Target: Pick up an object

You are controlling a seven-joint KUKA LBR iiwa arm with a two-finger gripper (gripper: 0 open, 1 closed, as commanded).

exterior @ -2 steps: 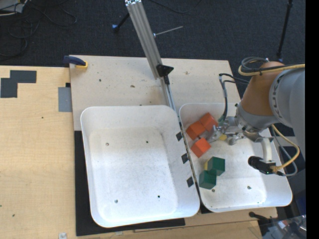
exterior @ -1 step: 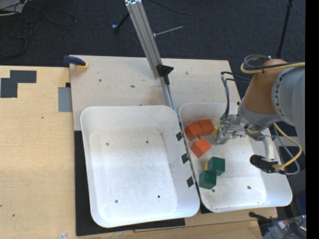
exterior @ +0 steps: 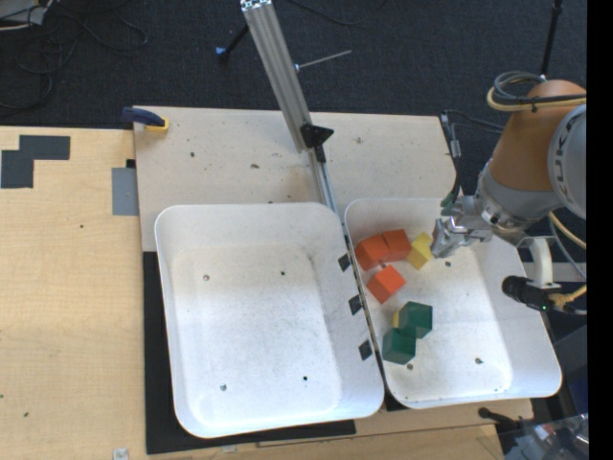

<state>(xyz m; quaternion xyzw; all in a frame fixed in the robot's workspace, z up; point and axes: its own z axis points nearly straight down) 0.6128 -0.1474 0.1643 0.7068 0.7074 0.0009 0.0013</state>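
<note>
Yellow block (exterior: 420, 251) sat in right bin (exterior: 498, 372), at three o'clock of orange blocks (exterior: 383, 249). Gripper (exterior: 444, 241) just beside it at three o'clock; opening impossible to tell, nothing seen held. Risk judged: nudging block against orange neighbours, closing on air.

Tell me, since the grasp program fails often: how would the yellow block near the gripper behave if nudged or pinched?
The yellow block looks like a small rigid cube with flat faces, so it would probably slide, not roll. It lies beside an orange block, so a push from the gripper may jam it there. It seems light.
</note>
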